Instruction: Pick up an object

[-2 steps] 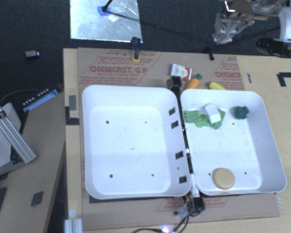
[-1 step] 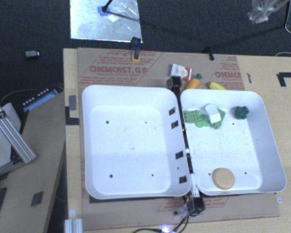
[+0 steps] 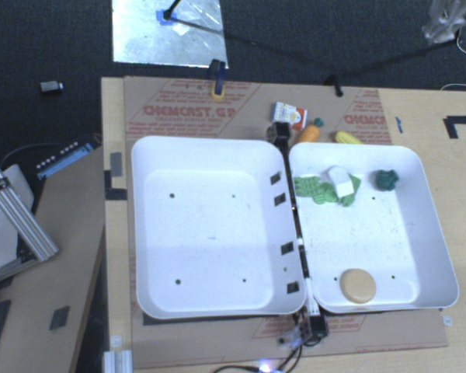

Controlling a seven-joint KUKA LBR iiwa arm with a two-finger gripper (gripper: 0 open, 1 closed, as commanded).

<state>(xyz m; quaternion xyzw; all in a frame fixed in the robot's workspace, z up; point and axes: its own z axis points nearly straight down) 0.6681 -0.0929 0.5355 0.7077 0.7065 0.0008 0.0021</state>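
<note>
Well, nothing's picked yet: I see the gripper (image 3: 450,12) blurred at top right, well away from the right bin (image 3: 431,208) holding the tan disc (image 3: 359,285), white block (image 3: 341,182) and green cloth (image 3: 317,189); jaws—can't tell.

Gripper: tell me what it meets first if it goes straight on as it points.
Hard to say: the gripper is blurred, apparently pointing down, over dark floor past the bench. Probably floor first, not the right bin; depth is unclear.
</note>
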